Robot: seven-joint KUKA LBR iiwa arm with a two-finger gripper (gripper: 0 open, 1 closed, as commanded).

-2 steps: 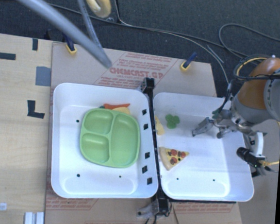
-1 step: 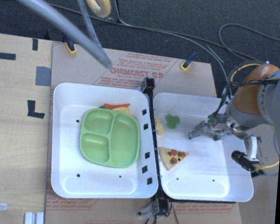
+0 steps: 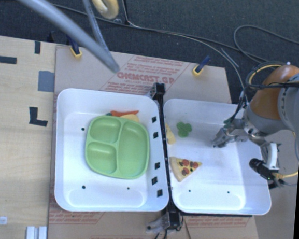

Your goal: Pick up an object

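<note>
In the right bin lie a pizza slice toy, a green broccoli-like toy and a pale yellow piece against the left wall. My gripper hangs over the right bin's upper right part, to the right of the green toy and apart from it. Nothing shows between its fingers. The left bin holds a green divided plate, with an orange carrot-like toy and a yellowish piece partly hidden behind the plate's far edge.
A black divider clip strip runs between the two bins. Cardboard lies under the bins, held by yellow clamps at the back. Cables trail on the dark floor behind. A grey pole crosses the upper left.
</note>
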